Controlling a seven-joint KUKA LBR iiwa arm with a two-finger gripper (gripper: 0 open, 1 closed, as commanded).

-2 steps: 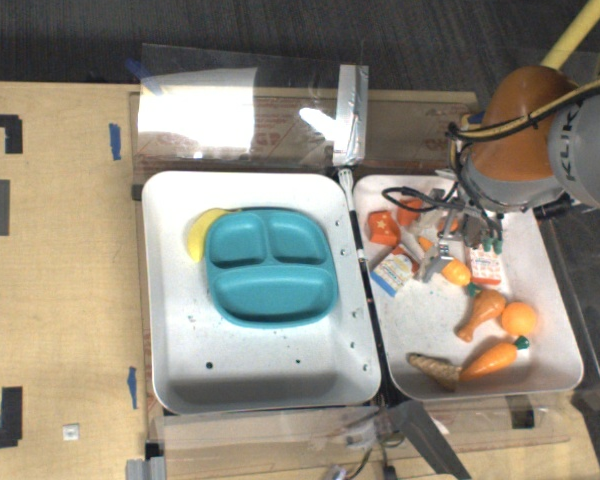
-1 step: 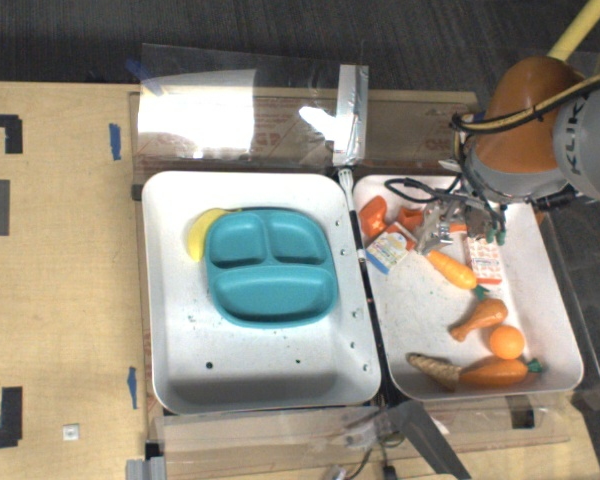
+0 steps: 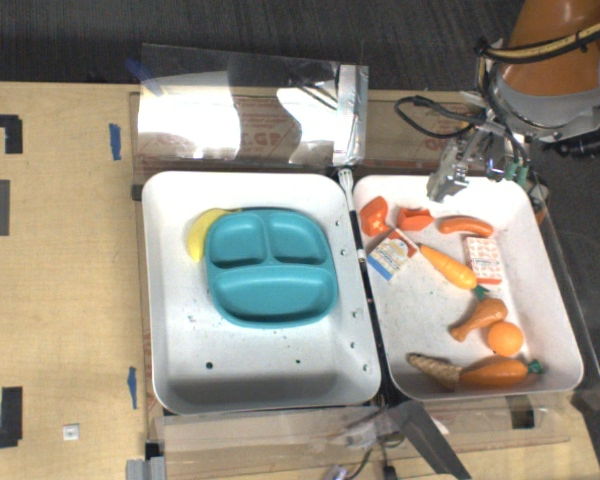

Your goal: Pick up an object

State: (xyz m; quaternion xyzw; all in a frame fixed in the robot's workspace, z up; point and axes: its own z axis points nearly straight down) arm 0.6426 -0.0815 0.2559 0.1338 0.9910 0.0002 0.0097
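The arm comes in at the top right, and most of it is cut off by the edge. The hand [image 3: 450, 181] hangs over the top rim of the right bin [image 3: 560, 318]. It is small and blurry with wires around it, so I cannot tell if it is grasping or let go. Nothing can be seen in it.

The left bin [image 3: 170, 298] holds a blue plate [image 3: 270, 266] with three parts. A yellow thing [image 3: 198, 230] peeks out from under the plate at about 10 o'clock. Most of it is hidden, so I cannot tell what it is.

The right bin holds the toy food. A red piece [image 3: 374, 214] and an orange piece [image 3: 414, 218] lie near the top left, just below the hand. A small packet [image 3: 390, 258] sits under them by the left wall. A hot dog [image 3: 465, 226] lies flat, pointing from 9 to 3 o'clock. A little box [image 3: 485, 260] is just below it. A carrot [image 3: 448, 266] lies in the middle, with its long side running from 10 to 4 o'clock. A chicken leg [image 3: 477, 318] points from 7 to 1 o'clock. An orange ball [image 3: 504, 339] sits beside it. Along the bottom a cone [image 3: 435, 368] touches a long orange veggie [image 3: 495, 371], both lying from 9 to 3 o'clock.

Shiny clear plastic [image 3: 250, 118] lies on the bench [image 3: 50, 268] behind the bins.
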